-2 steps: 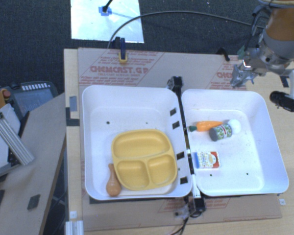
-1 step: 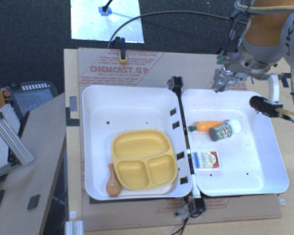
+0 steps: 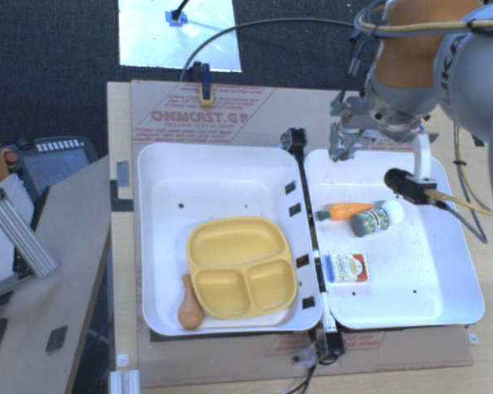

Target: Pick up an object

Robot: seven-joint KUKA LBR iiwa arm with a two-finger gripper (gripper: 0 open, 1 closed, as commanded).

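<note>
Gripper (image 3: 343, 148) up over the far left corner of the right bin (image 3: 444, 310), pointing down. Spread or closed: cannot tell from here. Well apart from every thing in that bin.

In the right bin, three small things:
- **Carrot** (image 3: 349, 212): orange and thin, with a little green tip. Lying flat near the left edge, about halfway between the far and near edges, green tip toward the left edge.
- **Bottle** (image 3: 374, 220): small, on its side, grey with a green and red label and a round white cap. Just right of the carrot and seeming to touch its thick end, cap toward the right edge.
- **Packet** (image 3: 346, 268): small, flat, white with red and a bit of blue. Close to the left edge, nearer the near edge than the carrot, apart from both carrot and bottle.

In the left bin (image 3: 172, 179), two things:
- **Plate** (image 3: 238, 265): yellow, with round corners and three hollows, one big and two small. Lying flat toward the near right corner.
- **Spoon** (image 3: 188, 306): light brown like wood, and short. Right by the plate's near left corner, against its rim, round end toward the bin's near edge.

Bins side by side, meeting along the middle, on a sheet of brown card (image 3: 230, 109) with red letters.
</note>
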